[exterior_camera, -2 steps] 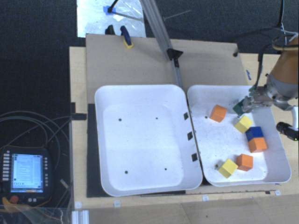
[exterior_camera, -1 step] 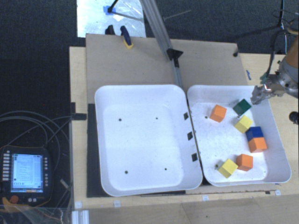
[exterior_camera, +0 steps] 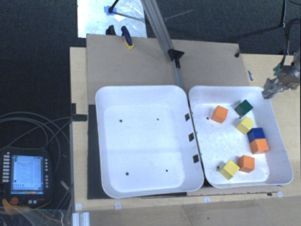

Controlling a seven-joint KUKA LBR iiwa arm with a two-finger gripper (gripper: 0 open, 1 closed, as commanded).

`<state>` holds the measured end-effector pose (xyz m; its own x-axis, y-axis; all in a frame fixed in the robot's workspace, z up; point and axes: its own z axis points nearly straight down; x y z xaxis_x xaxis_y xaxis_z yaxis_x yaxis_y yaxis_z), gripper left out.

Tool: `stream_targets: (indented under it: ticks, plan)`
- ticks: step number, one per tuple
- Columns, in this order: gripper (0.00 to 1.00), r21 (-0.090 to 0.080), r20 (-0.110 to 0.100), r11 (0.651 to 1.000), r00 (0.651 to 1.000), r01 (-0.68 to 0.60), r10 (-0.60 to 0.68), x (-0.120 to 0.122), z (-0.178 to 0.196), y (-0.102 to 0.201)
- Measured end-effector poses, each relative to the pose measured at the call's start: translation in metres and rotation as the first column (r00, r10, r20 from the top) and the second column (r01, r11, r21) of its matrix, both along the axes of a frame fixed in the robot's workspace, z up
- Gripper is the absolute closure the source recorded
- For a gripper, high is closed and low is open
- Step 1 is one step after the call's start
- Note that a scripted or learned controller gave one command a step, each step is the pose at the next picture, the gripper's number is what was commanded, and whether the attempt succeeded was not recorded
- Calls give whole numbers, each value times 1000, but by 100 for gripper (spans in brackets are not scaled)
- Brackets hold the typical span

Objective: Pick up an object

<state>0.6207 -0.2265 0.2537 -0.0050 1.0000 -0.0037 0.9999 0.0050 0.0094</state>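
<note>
Blocks sit in the right bin (exterior_camera: 277,173), lower right of frame. Seven small cubes, all loose on the white floor. Orange block (exterior_camera: 219,114) at upper left of the group, by itself. Dark green block (exterior_camera: 243,108) to its right, near the bin's top edge, turned at an angle. Yellow block (exterior_camera: 245,125) just below the green one. Blue block (exterior_camera: 256,134) below that, w/ a second orange block (exterior_camera: 259,146) touching its lower side. Third orange block (exterior_camera: 246,163) further down, and a second yellow block (exterior_camera: 229,169) just beside it to the left, near the bottom edge.

Left bin (exterior_camera: 108,126), center of frame, w/ four dark dots on its floor.

Arm comes in at the right edge, upper right of frame; only the end of it shows. Gripper (exterior_camera: 273,87) hangs above the right bin's upper right corner, approx. over the rim, well apart from the blocks. It's grey and small in the frame; can't tell if the claw is released or clenched. Nothing visible between the tips.

Handheld control screen (exterior_camera: 26,175) w/ cables lies at lower left, off the bench.
</note>
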Motion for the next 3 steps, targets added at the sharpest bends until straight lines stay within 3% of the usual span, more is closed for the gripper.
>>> stream_targets:
  ticks: [1, 3]
  plan:
    - [100, 1, -1, 1000, 1000, -1, 1, 2, 44, 0]
    - [100, 5, -7, 1000, 1000, -5, 5, -18, 35, 107]
